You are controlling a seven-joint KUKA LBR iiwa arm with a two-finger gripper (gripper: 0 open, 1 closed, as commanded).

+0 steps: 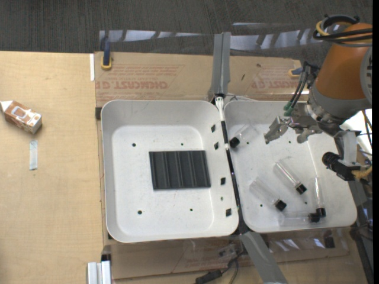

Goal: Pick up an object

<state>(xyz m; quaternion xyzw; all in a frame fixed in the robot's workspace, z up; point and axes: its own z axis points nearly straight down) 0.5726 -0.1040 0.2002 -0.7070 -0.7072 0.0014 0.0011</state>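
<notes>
I'm looking down on a pale wooden surface point(53, 218) with dark carpet beyond its far edge; a sheet of brown cardboard point(154, 78) lies under two shallow white bins set side by side; the left bin point(118, 218) holds a dark ribbed rectangular panel point(179, 170), lying flat near its middle; the right bin point(249, 215) carries several clear plastic tubes with black caps; one clear tube point(289, 177) lies slanted near the bin's centre, its black cap toward the near right; another tube point(263, 194) sits just nearer me and to its left, with a black cap at its near end; a third black-capped piece point(317, 215) rests by the near right corner; a small black cap point(233, 142) sits close to the divider at the far left of that bin; my arm comes in from the right, orange band point(340, 70) above the wrist; the pincer point(290, 130) hangs over the far part of the right bin, its two fingers spread apart with nothing between them, well apart from the central tube; out on the left of the surface lies a small orange-and-white carton point(22, 116), with a thin pale strip point(33, 155) just nearer me.
</notes>
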